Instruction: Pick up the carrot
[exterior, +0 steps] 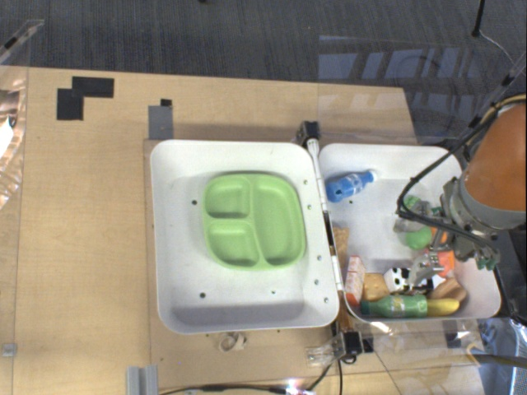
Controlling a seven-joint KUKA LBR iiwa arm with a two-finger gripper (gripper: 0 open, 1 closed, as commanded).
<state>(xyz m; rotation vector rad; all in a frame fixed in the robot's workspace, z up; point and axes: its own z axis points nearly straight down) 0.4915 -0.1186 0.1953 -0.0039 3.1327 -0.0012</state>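
We place the gripper (430, 263) low over the right-hand bin (387, 159), in the lower right of the frame, among a crowded group of items. The carrot (447, 259) shows as a small orange patch just right of the metal fingertips, partly covered by the wrist hardware. We cannot tell from this view whether the hand is spread or closed, nor whether the carrot sits between its tips.

We judge the step in hand to be the final approach or grasp attempt. The next move calls for confirming that the carrot is seated in the grip before any lift, because a green item (418, 239), a black-and-white toy (398, 279), a green bottle (395, 306) and a banana (445, 306) crowd the target closely.

Too little of the carrot is exposed to fix its long axis or which way its tip points. The blue bottle (347, 184) lies well apart, toward the upper left of the same bin. The green divided plate (251, 220) rests in the left bin (177, 245).
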